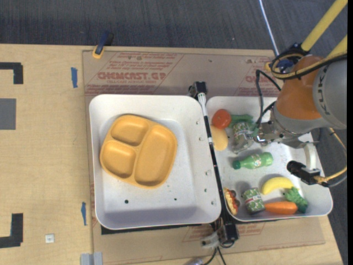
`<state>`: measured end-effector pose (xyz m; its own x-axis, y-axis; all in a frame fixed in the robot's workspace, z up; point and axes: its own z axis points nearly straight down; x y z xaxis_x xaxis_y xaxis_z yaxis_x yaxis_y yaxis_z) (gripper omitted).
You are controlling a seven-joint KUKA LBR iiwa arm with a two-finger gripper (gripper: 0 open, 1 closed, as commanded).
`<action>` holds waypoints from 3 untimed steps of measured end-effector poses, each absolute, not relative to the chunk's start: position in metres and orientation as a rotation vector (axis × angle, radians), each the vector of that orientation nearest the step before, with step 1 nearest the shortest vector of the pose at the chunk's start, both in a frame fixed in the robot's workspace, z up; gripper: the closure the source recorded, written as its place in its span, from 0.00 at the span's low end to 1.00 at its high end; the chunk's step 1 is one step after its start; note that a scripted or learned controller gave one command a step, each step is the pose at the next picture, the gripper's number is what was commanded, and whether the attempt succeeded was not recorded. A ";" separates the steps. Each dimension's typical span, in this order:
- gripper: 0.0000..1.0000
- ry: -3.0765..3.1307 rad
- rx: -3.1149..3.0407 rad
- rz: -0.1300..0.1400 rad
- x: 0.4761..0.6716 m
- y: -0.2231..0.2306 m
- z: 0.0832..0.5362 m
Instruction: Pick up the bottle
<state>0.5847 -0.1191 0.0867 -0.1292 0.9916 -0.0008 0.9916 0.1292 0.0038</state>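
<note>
The two-finger metal gripper [245, 138] hung low over the upper part of the right-hand shallow white bin [325, 200], at the end of the grey arm with its orange band [295, 95] reaching in from the right. Whether its fingers were parted or closed could not be told from this slanted view, since the tip blurred into a crumpled green-and-silver packet [241, 127] lying under or against it. Just below the gripper, and seemingly apart from it, the small green plastic bottle with a pale label [253, 161] lay on its side on the bin floor, cap end toward the left, near the middle of that bin. To the upper left of the gripper sat a round red tomato-like toy [221, 118], and beneath that a pale yellow oblong piece [219, 140] rested against the bin's left wall. Along the bin's near edge lay a yellow toy banana [276, 185], a green broccoli-like toy [295, 196], an orange toy carrot [280, 207], a small green-and-red can-like item [253, 200] and a red-and-yellow piece [231, 200] in the left corner. A black-tipped fitting [302, 171] stood out from the wrist over the bin's right side. The left-hand white bin [110, 203] held an orange three-compartment plastic tray [138, 150], well apart from the arm.
</note>
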 end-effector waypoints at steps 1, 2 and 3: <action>0.00 2.184 2.261 -0.001 0.511 -0.169 0.088; 0.00 2.129 2.305 0.005 0.525 -0.121 0.087; 1.00 2.121 2.303 0.005 0.526 -0.123 0.098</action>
<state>0.5256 -0.1234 0.0976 0.0820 0.9966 -0.0047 0.9966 -0.0820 0.0096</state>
